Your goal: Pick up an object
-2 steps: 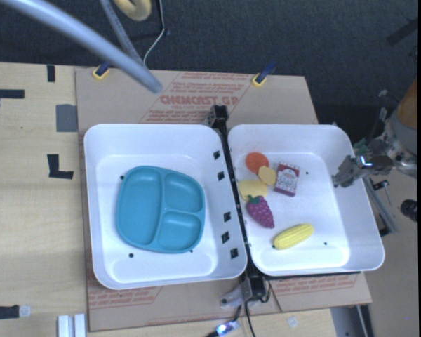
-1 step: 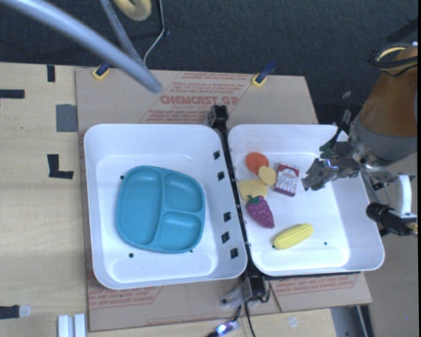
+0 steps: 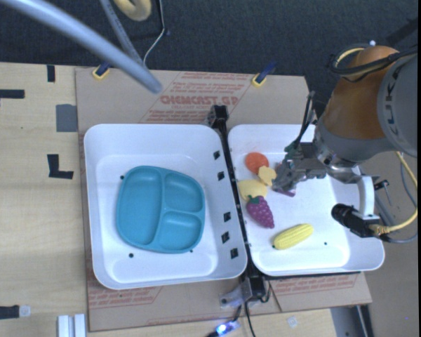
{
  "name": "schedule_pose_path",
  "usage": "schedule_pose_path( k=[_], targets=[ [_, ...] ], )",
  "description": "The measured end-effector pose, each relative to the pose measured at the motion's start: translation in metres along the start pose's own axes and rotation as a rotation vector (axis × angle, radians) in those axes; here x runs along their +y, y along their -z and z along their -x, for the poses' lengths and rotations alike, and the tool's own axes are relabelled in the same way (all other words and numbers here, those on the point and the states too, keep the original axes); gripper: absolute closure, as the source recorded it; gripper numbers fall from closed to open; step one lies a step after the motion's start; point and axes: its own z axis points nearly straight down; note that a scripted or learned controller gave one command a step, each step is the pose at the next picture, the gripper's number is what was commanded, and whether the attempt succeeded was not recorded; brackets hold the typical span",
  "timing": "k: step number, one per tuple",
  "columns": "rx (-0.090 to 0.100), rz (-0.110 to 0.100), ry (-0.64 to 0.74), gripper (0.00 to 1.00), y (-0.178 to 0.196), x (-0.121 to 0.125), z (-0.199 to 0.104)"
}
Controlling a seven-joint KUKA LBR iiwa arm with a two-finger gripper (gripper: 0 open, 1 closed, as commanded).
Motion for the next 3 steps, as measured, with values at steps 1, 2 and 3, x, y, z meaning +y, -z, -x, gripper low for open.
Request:
schedule_pose_path(
  k=[1, 2, 3],
  targets=[
    [-0.001, -0.001, -0.003, 1.0, -0.005, -0.003, -0.05],
    [-0.001, -0.001, -0.001, 1.0, -0.015, 0.013, -0.101],
    [0.0, 0.001, 0.0, 1.0, 0.0, 0.021, -0.157]
  ],
)
